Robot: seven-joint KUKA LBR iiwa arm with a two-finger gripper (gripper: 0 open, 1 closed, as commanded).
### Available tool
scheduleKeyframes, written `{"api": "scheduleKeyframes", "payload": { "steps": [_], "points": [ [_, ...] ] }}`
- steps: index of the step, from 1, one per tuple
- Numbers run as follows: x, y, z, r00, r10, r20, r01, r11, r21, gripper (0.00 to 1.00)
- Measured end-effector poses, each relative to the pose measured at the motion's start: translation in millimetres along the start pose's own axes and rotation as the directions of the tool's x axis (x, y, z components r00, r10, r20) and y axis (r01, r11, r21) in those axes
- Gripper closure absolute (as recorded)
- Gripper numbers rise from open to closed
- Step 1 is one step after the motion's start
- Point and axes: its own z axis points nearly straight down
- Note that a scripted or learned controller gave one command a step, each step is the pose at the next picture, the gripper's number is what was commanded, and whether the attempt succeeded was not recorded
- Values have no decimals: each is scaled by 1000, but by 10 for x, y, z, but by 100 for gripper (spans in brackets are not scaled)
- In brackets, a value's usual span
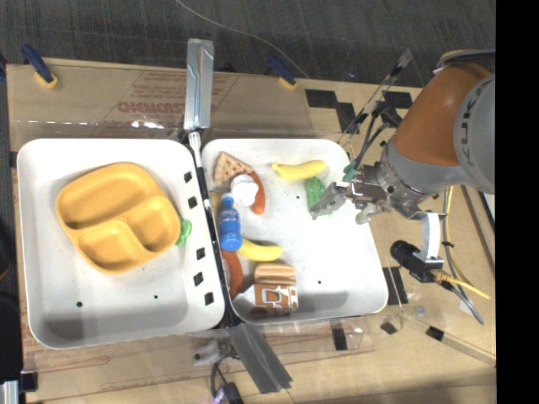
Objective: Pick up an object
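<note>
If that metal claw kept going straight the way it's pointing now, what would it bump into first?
Probably the small green object, which lies right at the tip of the gripper in the right bin. Farther along that leftward line is the blue bottle. Height above the bin is hard to judge.

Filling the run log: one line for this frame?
hand over right bin | beside green item | nothing seen held | yellow tray in left bin

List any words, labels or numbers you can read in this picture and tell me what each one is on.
Red print on the cardboard sheet behind the bins: seen upside down and blurred, not readable.
Label on the blue bottle: too small to read.
Front of the small brown carton: a pattern, no readable words.
</note>
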Motion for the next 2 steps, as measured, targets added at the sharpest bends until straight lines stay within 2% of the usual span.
{"api": "scheduleKeyframes", "payload": {
  "steps": [1,2],
  "points": [
    [214,594,1148,998,69,0,-69,998,8,0],
    [88,1335,1264,959,283,-2,-283,959,-5,0]
  ]
}}
